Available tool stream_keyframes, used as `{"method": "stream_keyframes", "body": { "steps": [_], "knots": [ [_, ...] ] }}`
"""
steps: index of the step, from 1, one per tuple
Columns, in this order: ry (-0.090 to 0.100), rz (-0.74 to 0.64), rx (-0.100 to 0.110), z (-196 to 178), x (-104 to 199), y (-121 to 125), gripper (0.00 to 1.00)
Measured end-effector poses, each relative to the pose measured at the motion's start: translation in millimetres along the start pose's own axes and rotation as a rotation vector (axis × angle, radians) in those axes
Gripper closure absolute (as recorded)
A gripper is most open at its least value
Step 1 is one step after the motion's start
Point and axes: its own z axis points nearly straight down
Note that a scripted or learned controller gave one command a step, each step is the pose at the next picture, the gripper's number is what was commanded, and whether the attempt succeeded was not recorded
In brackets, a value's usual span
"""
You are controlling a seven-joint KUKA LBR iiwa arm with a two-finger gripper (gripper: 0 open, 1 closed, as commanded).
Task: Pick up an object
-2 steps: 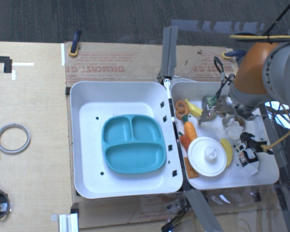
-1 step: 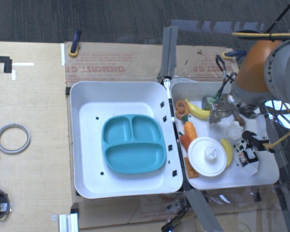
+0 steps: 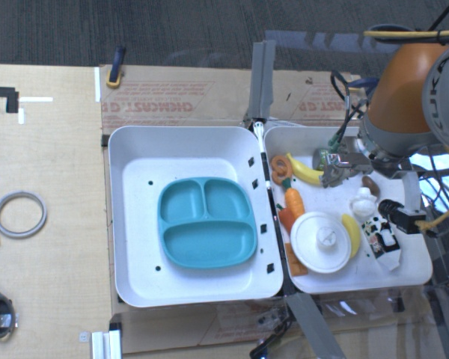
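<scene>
nearest, at the lower edge around 6 o'clock, grey brackets sit under the two bins. the left bin (image 3: pixel 127 223) holds a teal divided plate (image 3: pixel 207 222) lying flat at its middle, three compartments up.

the right bin (image 3: pixel 404 271), toward 3 o'clock, is crowded. a white round lid (image 3: pixel 323 241) lies in its near half, with a small banana (image 3: pixel 352 235) just beside it at the lid's 3 o'clock and a black-and-white patterned piece (image 3: pixel 379 238) further right. at the lid's 10 o'clock lies a carrot (image 3: pixel 292 203), near the bin's left wall. a small white object (image 3: pixel 363 200) sits at the lid's 1 o'clock.

further back, a second, larger banana (image 3: pixel 305 172) lies at the bin's far left, with an orange ring-like piece (image 3: pixel 281 166) touching its left end.

the tool (image 3: pixel 333 172) hangs low over the bin just at that banana's right end; whether it is spread or pressed together cannot be told, and nothing is seen between its fingers. the arm (image 3: pixel 408 88) with its orange band rises behind it toward 2 o'clock.

on the table at 9 o'clock lies a grey tape ring (image 3: pixel 19 214).
</scene>
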Motion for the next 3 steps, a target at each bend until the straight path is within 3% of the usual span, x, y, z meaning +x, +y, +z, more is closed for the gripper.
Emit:
{"method": "stream_keyframes", "body": {
  "steps": [1,2,3],
  "knots": [
    [0.0,0.003,0.002,0.8,9.7,-60.7,1.0],
    [0.0,0.0,0.003,-11.6,104.2,-89.9,1.0],
    [0.0,0.003,0.004,-3.3,112.4,-90.3,1.0]
  ]
}}
